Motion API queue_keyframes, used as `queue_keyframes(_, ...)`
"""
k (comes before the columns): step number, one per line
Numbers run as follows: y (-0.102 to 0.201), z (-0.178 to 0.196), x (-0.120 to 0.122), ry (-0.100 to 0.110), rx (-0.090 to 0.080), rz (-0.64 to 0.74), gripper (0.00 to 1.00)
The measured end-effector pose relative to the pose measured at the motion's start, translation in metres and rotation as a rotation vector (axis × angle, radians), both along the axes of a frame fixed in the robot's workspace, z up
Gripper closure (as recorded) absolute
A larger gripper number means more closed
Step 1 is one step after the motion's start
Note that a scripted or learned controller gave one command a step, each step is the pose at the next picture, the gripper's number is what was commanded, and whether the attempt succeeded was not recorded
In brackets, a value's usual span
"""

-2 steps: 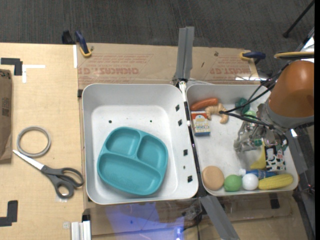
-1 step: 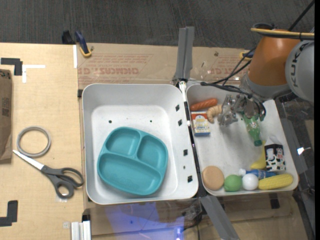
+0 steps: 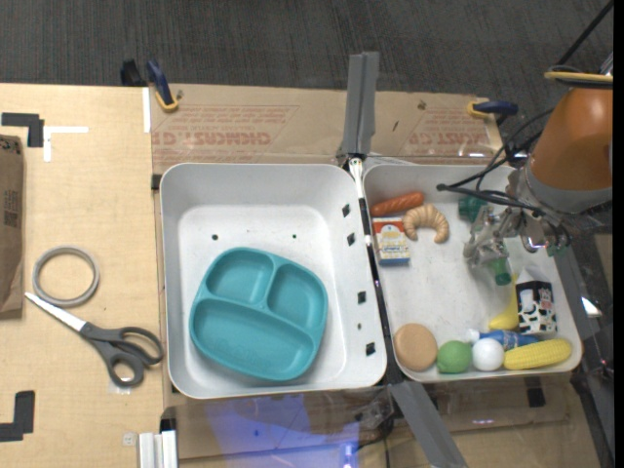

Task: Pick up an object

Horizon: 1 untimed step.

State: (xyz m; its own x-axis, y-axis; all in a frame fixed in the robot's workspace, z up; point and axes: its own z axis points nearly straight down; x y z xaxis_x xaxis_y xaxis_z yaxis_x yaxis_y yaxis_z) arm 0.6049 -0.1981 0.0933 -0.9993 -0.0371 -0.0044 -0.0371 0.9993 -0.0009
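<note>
**Arm over the right bin, no object yet lifted**

On the bare bench at far left lie a roll of tape [image 3: 66, 273] and, just below it, a pair of grey-handled scissors [image 3: 97, 337]. The left bin [image 3: 185, 198] holds a teal divided plate [image 3: 259, 312], set toward its near side. The right bin [image 3: 441, 172] holds the candidates for picking. Along its far edge lie an orange carrot-like piece [image 3: 398, 204] and a tan croissant [image 3: 429, 222], with a small printed carton [image 3: 392, 243] just beside them. Along the near edge, in a row, sit a tan egg-shaped piece [image 3: 416, 346], a green ball [image 3: 453, 356], a white ball [image 3: 487, 353] and a yellow corn cob [image 3: 536, 354]; a black-and-white cow-patterned box [image 3: 534, 308] stands just behind the corn. The gripper [image 3: 487, 245] hangs over the right part of this bin, below the arm's orange band, close to a small green item [image 3: 501, 271] that is partly hidden. Whether its jaws stand apart or closed cannot be told, since the metal parts blur together. Nothing is seen held. By this evidence the task is at its approach stage: the arm is placed over the objects, but choosing, closing on and lifting one all remain to be done.
</note>
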Motion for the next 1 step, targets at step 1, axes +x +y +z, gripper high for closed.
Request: queue_keyframes(1, -0.024, -0.0003, -0.0514, 0.001, 0.0, -0.004, 0.0)
